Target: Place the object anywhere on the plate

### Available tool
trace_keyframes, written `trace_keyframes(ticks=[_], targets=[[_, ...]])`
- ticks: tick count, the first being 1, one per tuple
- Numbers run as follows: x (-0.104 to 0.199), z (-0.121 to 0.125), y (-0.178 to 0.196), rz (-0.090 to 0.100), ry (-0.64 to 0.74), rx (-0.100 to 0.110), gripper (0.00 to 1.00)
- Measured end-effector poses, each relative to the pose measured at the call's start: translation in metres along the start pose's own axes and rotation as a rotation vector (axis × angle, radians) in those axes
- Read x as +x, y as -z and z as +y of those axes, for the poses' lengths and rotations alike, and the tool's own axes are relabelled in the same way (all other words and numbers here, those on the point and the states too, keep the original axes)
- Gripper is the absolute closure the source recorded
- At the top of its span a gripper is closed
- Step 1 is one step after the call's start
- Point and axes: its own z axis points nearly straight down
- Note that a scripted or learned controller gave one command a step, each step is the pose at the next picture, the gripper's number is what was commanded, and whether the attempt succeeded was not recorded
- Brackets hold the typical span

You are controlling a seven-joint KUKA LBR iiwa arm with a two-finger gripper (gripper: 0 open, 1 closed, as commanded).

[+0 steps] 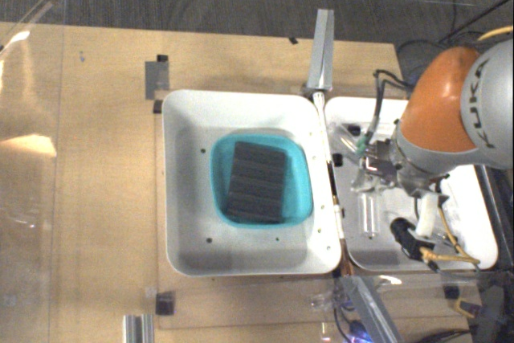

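The arm [450, 104] sits nearest the lens, its orange band bulging at the right edge of the frame and its grey wrist hanging over the right bin [482, 245]. Below the wrist you see the tool [368, 197], low in the left part of that bin; from this angle you cannot tell whether it is spread or closed, and nothing shows clamped in it. Cables loop off the wrist toward the lower right.

Look to the centre of the frame for the task's thing: the dark ribbed object [257, 181] lies flat on the teal plate [301, 193], which rests in the middle of the left bin [185, 173]. The object is well inside the plate's rim, with teal showing on both sides. Judged from how things lie, the placing looks already done.

What could go wrong from here is mostly your own doing. If the arm swings back over the divider between the bins, the wrist or its dangling cables could catch the left bin's wall and jolt the plate, sliding the object toward the rim. A fresh grasp attempt on the object would undo a finished job. The cables near the lower right could also snag on the right bin's edge as the arm lifts.

The arm reaches in from the right, its wrist bent downward, and the tool points into the right bin, well apart from the plate.
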Motion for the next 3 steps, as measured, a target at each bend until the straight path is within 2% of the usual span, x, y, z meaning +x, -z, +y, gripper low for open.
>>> trace_keyframes(ticks=[1, 2, 3], targets=[[0.064, 0.014, 0.000, 0.000, 0.136, -0.001, 1.00], [0.064, 0.014, 0.000, 0.000, 0.135, -0.001, 0.00], [0.031, 0.031, 0.013, -0.001, 0.098, -0.001, 0.00]])
